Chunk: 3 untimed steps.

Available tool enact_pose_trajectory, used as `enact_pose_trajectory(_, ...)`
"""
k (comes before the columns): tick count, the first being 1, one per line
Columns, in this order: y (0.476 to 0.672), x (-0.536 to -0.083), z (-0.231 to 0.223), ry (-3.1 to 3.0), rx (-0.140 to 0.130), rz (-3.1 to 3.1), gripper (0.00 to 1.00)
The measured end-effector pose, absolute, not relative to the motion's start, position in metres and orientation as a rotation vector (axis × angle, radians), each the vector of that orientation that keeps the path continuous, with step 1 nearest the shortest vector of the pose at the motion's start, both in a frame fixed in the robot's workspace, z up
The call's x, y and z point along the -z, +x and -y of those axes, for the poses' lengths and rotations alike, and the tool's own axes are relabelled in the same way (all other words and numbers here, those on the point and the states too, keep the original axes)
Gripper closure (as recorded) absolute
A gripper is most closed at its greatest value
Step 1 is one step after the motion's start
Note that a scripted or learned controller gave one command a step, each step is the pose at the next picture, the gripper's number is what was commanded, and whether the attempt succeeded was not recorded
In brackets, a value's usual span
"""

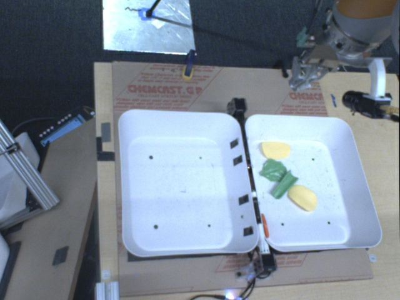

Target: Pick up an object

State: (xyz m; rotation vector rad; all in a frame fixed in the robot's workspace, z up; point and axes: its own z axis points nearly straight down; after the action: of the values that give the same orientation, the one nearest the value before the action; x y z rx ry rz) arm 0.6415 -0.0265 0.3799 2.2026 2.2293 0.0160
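Observation:
The right bin [350, 167] holds three things near its left-middle: a flat yellow piece [275, 149], a green crumpled piece [278, 176] just below it, and a second yellow piece [302, 197] at the lower right of the green one. My gripper [304, 77] hangs high above the bench behind the right bin's far rim, well away from these things. Nothing shows between its metal fingers, which look close together.
The left bin [181, 180] sits beside the right one, joined by a black hinge strip [247, 180]. A shiny metal sheet [149, 16] lies at the back left. An aluminium frame [25, 180] stands at the left edge.

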Motion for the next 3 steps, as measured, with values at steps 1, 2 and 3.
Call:
enact_pose_trajectory(1, 0.670, -0.408, -0.001, 2.209, -0.009, -2.226, 1.00)
enact_pose_trajectory(2, 0.669, -0.436, -0.039, 2.210, -0.007, -2.228, 1.00)
enact_pose_trajectory(3, 0.653, -0.468, -0.098, 2.211, -0.007, -2.229, 1.00)
